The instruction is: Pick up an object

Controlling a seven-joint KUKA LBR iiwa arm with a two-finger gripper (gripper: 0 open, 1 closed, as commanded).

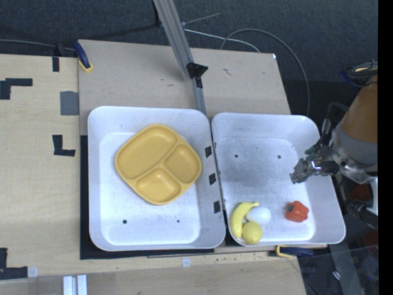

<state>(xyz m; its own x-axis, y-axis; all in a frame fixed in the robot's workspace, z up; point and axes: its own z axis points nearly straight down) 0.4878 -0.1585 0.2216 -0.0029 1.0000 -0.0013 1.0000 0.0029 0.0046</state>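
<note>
Desk (153,72): a pale wooden surface carrying two shallow white bins side by side, with strips of dark tape on its left part.
Left bin (104,226): white, with rounded corners, touching the right bin along its right wall.
Yellow tray (158,163): a three-compartment plastic plate lying flat in the upper middle of the left bin, turned at a slant to the bin's walls.
Right bin (258,128): white, just right of the left bin, with grey scuffing across the middle of its floor.
Banana (241,213): yellow and curved, in the near left corner of the right bin.
White egg-shaped object (260,215): touching the banana on its right side.
Lemon (252,232): round and yellow, just below the banana and the white object, against the right bin's near wall.
Red pepper (297,211): small, red with a green stem, near the right bin's near right corner, apart from the banana group.
Arm (362,128): grey with an orange band, over the right bin's right wall.
Gripper (302,172): above the right side of the right bin's floor, beyond the red pepper and apart from it.
Fingers: dark and small against the bin; I cannot tell whether they are spread or closed, and nothing shows between them.
Metal pole (175,26): a grey bar slanting down to the far wall where the two bins meet.
</note>
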